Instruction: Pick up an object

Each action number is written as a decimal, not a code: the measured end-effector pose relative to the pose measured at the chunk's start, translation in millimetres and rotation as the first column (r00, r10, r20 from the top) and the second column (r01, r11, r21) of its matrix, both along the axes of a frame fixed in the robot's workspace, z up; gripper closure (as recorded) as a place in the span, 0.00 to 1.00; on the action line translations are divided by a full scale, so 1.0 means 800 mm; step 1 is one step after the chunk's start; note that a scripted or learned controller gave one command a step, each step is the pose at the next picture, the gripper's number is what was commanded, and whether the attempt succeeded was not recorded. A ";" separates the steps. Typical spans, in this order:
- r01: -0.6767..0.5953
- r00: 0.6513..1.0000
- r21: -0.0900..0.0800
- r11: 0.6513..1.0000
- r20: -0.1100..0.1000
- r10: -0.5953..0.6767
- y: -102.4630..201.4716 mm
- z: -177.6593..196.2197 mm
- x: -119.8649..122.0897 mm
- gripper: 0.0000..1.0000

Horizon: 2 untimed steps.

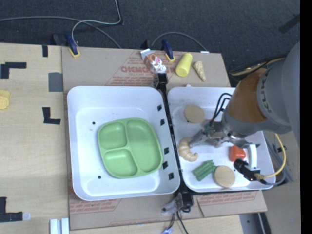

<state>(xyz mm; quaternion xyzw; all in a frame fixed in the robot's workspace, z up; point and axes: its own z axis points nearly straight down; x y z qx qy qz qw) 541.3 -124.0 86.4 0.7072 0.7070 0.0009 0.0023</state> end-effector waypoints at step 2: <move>0.012 0.999 -0.003 1.000 -0.048 -0.012 0.020 -0.003 0.148 0.00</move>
